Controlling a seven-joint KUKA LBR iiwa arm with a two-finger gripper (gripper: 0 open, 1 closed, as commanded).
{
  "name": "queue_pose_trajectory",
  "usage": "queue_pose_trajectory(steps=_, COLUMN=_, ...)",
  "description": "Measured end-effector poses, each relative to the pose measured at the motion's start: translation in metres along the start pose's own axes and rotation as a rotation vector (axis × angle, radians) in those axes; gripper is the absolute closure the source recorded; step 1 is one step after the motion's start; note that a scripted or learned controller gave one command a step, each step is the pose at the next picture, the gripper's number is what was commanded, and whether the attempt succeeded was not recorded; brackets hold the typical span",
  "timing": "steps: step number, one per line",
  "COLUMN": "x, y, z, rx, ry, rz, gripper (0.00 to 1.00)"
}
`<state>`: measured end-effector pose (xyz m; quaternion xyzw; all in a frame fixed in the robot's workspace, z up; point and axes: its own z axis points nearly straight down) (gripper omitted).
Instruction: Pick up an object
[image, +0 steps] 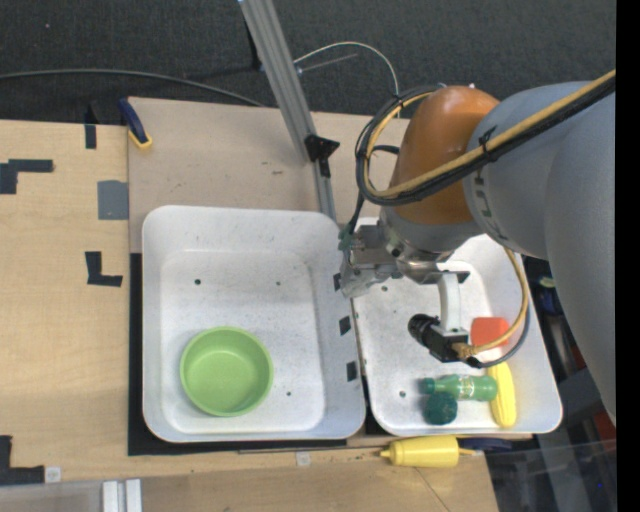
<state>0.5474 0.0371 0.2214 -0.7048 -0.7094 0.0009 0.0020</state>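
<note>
My gripper (352, 272) hangs below the orange-banded wrist, over the divide between the two bins at the left edge of the right bin (385, 400). The arm's bulk hides what lies beneath it. In the right bin's front half lie a red-orange block (490, 330), a yellow banana-shaped piece (503, 393), a green bottle (460, 387) and a dark green lump (438, 408). A light green bowl (226, 371) stands upright in the front left of the left bin (240, 250).
A yellow squeeze bottle (424, 452) lies on the bench just outside the right bin's front rim. A metal pole (290, 85) rises slanting behind the bins. Black and yellow cables loop around the wrist, with a black connector (430, 335) hanging over the right bin.
</note>
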Motion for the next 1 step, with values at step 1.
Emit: queue_pose_trajectory(steps=1, x=0.0447, y=-0.0204, z=0.0082, rx=0.001, ry=-0.001, rz=0.001, gripper=1.00)
